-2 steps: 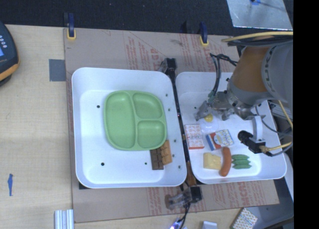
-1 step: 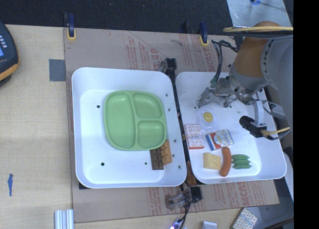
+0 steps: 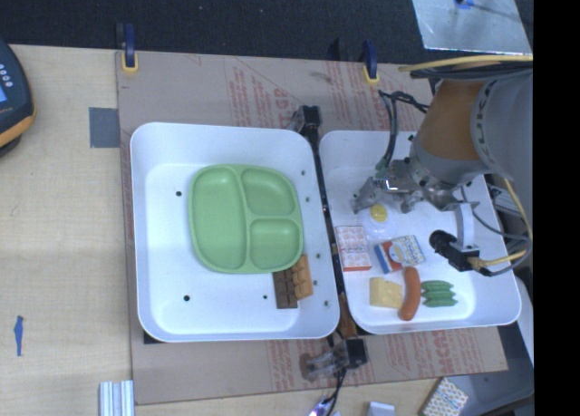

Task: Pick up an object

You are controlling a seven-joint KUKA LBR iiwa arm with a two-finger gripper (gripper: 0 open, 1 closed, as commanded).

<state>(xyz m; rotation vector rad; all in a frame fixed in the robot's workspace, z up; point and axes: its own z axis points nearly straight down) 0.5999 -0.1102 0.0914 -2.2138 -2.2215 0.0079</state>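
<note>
**Slanted overhead view of the picking bench.** A pale wooden bench [image 3: 63, 251] carries a brown cardboard sheet [image 3: 217, 79], and two shallow white plastic bins stand side by side on the sheet.

The left bin [image 3: 149, 224] holds a pale green three-compartment plastic plate [image 3: 245, 217], which lies flat near the bin's centre. A brown ridged block [image 3: 293, 283] lies against the plate's near right rim, towards the bin's near right corner.

The right bin [image 3: 349, 147] holds the loose objects offered for picking. The grey arm with an orange band [image 3: 471, 124] comes in over this bin's far right corner. Its gripper [image 3: 381, 195] hangs low over the far half of the bin floor. From this angle one cannot tell whether the claw stands apart or together.

A small round yellow piece [image 3: 378, 215] lies just beside the gripper on its near side; whether the two touch cannot be judged. A flat pink-and-white packet [image 3: 352, 247] lies against the bin's left wall. Just to its right is a white packet with red and blue edges [image 3: 400, 250].

Three objects lie along the bin's near edge, from left to right:
- a yellow cheese-like wedge [image 3: 384, 292];
- a red sausage-shaped toy [image 3: 410, 294], touching the wedge;
- a green pea-pod shape [image 3: 438, 293], just beside the sausage.
</note>
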